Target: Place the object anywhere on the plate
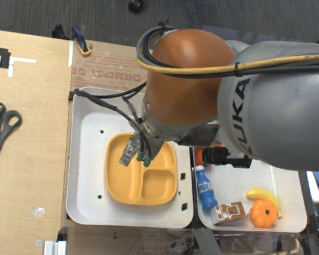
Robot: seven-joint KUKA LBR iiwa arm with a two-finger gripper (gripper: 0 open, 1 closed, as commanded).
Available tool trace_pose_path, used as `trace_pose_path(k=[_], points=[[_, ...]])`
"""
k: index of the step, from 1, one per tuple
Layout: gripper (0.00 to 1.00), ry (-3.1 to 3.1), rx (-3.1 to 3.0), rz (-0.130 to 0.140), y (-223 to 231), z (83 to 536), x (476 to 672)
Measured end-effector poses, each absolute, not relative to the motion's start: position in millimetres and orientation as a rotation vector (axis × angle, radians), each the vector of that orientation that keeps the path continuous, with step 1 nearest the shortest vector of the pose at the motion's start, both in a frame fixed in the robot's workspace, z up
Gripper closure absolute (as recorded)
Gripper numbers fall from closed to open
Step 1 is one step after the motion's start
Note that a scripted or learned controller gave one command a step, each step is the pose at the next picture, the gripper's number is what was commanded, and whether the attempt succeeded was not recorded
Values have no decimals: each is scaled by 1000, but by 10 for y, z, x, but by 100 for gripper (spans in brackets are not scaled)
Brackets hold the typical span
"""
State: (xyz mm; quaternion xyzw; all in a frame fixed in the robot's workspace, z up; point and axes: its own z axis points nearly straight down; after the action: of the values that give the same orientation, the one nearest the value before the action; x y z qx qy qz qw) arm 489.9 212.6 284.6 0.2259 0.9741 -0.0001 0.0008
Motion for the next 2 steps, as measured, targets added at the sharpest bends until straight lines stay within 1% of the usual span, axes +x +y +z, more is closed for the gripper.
trace_pose_path(k=[1,2], points=[[100,2991,967,-5,2280,2416,4980],[100,3033,808,-1,2276,2972,5693]])
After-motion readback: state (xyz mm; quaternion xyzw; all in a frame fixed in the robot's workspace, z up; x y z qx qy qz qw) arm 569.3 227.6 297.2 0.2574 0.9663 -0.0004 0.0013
